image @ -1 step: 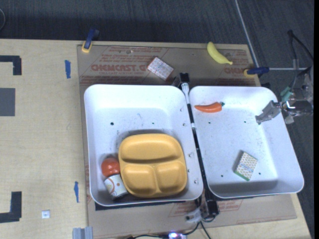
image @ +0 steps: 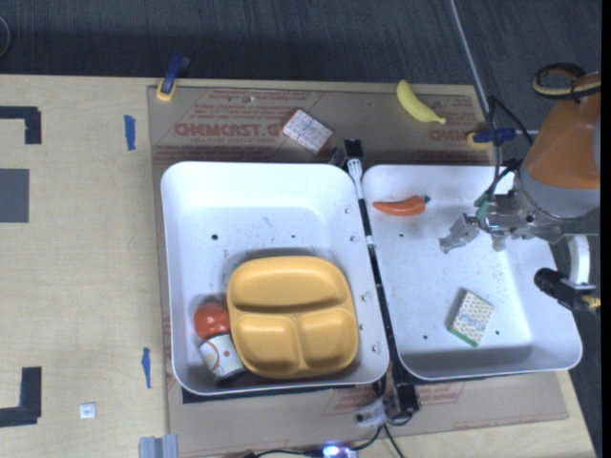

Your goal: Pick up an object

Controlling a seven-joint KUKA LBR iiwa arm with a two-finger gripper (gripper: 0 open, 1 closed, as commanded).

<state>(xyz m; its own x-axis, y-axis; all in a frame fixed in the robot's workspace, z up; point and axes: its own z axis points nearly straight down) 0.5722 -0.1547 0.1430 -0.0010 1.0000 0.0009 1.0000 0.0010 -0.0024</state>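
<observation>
1. The worktop is pale, wood-toned board that spreads across the left and the bottom of the view.
2. Black angular marks sit near its left edge, with a grey square between them.
3. Short strips of blue tape are stuck on the board to the left of the bins.
4. A brown cardboard sheet with red printing lies on the board.
5. Beyond the far edge lies dark grey carpeted floor.
6. A thin pale cable runs slantwise across the floor.
7. The light is even and soft.
</observation>
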